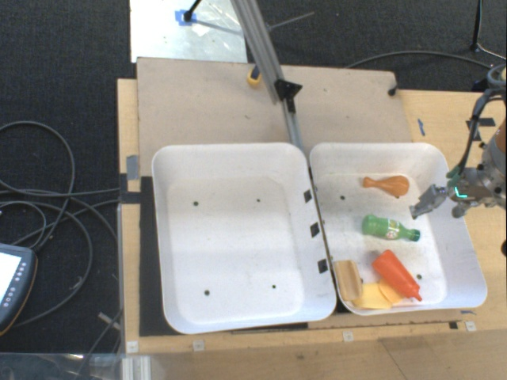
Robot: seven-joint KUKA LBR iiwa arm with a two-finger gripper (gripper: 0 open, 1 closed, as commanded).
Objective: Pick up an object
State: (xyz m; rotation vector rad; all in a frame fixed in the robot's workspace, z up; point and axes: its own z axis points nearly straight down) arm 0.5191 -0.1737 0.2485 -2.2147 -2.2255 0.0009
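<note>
Gripper (428, 203) sits over the right bin (444, 165), near its right wall, with the arm (485, 182) coming in across that wall. From where I stand I cannot tell whether it is released or clenched, and nothing shows between its tips.

Contents of the right bin, placed relative to the green bottle (389, 228) at its middle:
- Drumstick (387, 184) lies above the bottle, apart from it.
- Carrot (396, 275) lies below the bottle, tilted, its tip toward the bin's lower right corner.
- Yellow piece (375, 295) lies just beside the carrot, at the bin's lower edge.
- Tan block (347, 279) touches the yellow piece, against the bin's left wall.

Gripper hangs just up and right of the bottle, not touching it.

Left bin (170, 165) adjoins the right bin.
</note>
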